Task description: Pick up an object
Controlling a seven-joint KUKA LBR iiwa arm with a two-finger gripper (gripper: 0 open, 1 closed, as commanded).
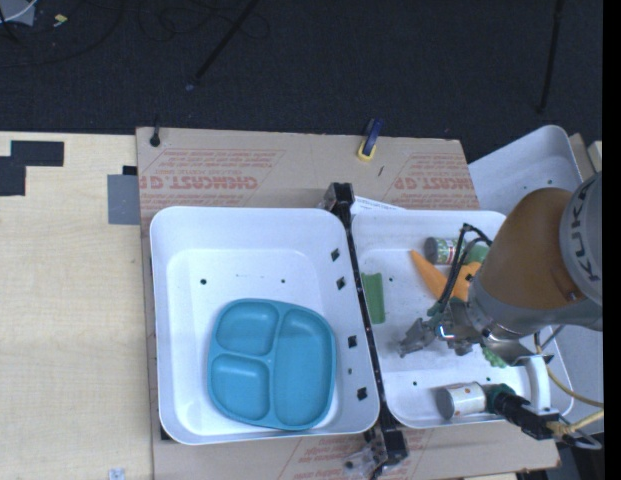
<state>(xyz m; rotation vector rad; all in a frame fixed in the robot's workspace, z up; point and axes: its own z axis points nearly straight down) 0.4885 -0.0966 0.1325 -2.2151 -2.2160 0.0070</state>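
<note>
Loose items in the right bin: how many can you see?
4: green block by the divider, orange piece and small bottle toward the back, grey cylinder near the front. The arm may hide more.

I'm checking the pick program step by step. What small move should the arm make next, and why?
Probably a short descent straight down. The gripper hangs over bare floor of the right bin, with nothing between its fingers. The green block lies just up-left of it, so a slight shift that way first would likely help.
</note>
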